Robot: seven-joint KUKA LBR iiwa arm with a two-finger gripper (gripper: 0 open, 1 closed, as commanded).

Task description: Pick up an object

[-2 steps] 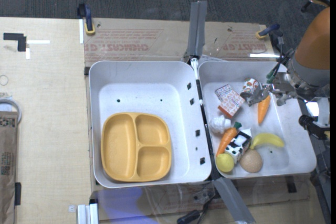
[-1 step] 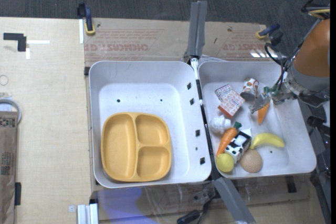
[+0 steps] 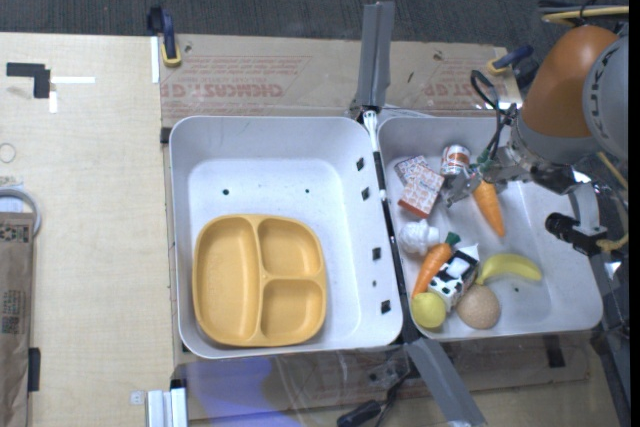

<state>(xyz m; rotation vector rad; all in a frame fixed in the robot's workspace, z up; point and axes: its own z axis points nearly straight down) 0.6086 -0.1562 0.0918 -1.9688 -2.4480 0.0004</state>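
The arm reaches into the right bin [image 3: 575, 310] from the right, and the gripper [image 3: 468, 183] sits low among the clutter at the bin's upper middle, just beside the top of the upright carrot [image 3: 488, 207] and just below the small can [image 3: 457, 157]. Whether the gripper is released or clenched I cannot tell: its tip is dark and tangled with the things around it. My reading is that the step in hand is the reach and closing-in on a thing, not yet a lift, since nothing is seen raised off the bin floor.

The likeliest target is the upright carrot, touching or nearly touching the gripper. The next move, I judge, calls for a firm closure across the carrot's narrow body and a straight rise, as the snack packet [image 3: 421, 187] lies just left of the carrot and could be dragged along.

Further from the carrot, toward the bin's near edge, lie a second carrot [image 3: 432, 267], a white lump [image 3: 415, 237], a black-and-white block [image 3: 456, 275], a banana [image 3: 510, 267], a lemon [image 3: 428, 311] and a brown egg-shaped thing [image 3: 479, 307] (all crowded together).

Well left of the carrot, the left bin [image 3: 270, 150] holds a yellow divided plate [image 3: 261, 279]. The bins rest on a pale counter [image 3: 80, 215] with cardboard behind; dark carpet lies beyond.
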